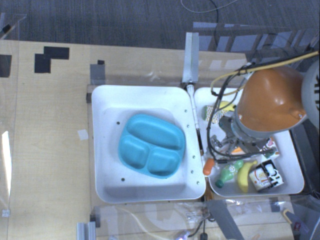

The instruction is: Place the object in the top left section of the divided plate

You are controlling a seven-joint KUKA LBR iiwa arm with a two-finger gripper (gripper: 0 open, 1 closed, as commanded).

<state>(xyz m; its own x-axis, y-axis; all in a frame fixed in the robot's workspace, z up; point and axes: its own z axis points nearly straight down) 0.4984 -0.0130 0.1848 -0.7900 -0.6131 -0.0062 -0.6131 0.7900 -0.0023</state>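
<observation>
Clutter in the right bin (298, 181) is the main danger at this moment. The arm (270, 104) hangs low over this bin, and its orange body covers the pincer, so I cannot tell if the pincer is open, closed, or gripping something. Near the front edge of the bin lie a yellow banana (243, 176), a green bottle-like toy (229, 172), a small orange item (208, 166) and a white box with black print (265, 176), all very near to each other. Which of them is the object for the task, I cannot say; all lie in the right bin.

The blue divided plate (151, 145) rests in the left bin (107, 134), turned a little, with one long section on the far side and two small sections on the near side. My judgement is that a grasp here can catch two things together, or push one away. Because the plate is rotated, the release can also fall in a wrong section or on a ridge.
</observation>
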